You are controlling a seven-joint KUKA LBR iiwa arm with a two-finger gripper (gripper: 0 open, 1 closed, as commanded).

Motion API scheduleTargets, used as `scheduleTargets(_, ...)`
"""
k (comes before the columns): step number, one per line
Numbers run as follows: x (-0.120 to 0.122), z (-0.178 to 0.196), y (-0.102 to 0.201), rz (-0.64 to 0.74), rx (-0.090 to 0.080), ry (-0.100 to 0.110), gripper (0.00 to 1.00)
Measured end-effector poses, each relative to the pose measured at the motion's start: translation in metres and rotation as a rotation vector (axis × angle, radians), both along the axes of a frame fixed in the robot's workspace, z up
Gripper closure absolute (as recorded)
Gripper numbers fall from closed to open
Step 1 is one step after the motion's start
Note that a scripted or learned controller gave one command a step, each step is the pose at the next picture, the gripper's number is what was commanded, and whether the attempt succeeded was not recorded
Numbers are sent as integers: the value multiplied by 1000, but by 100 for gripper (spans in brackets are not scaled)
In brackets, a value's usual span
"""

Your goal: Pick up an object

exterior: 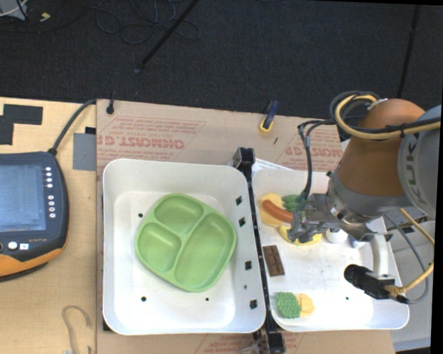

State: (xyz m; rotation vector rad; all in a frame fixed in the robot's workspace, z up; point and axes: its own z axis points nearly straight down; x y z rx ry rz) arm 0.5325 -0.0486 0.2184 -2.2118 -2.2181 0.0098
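- Nearest, by the front rim of the right bin (327,285): a green-and-yellow toy (292,305), knobbly green on its left, yellow on its right.
- Just behind it, flat on the same bin's floor close to the left wall: a brown bar (274,260), apart from the toy.
- Across the dark divider, in the left bin (117,241): a green divided plate (186,241), three compartments, tilted a little, alone near the middle.
- Farther back in the right bin: the gripper (302,230), lowered to the floor of the bin's far half. Open, closed or grasping: cannot tell from this angle.
- Right beside the gripper, on its left: a hot-dog toy (276,210), yellow bun with a red sausage, lying toward the far left corner. Some yellow beneath the gripper too; touching or not, unclear.
- Above that, reaching in from the right: the grey arm (378,155) with its orange band.
- Off to the left on the bench: a handheld controller (20,206) with a grey screen and orange underside.
- Farthest, at the back edge of the cardboard sheet (179,137): a blue-and-yellow clip (268,117).
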Motion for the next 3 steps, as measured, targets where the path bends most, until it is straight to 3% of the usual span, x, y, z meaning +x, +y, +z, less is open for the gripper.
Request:
scheduleTargets(1,-6,-4,54,2,0,-1,100)
scheduleTargets(2,-21,-3,76,-1,-2,-1,100)
scheduleTargets(3,-27,0,74,-3,-2,-1,100)
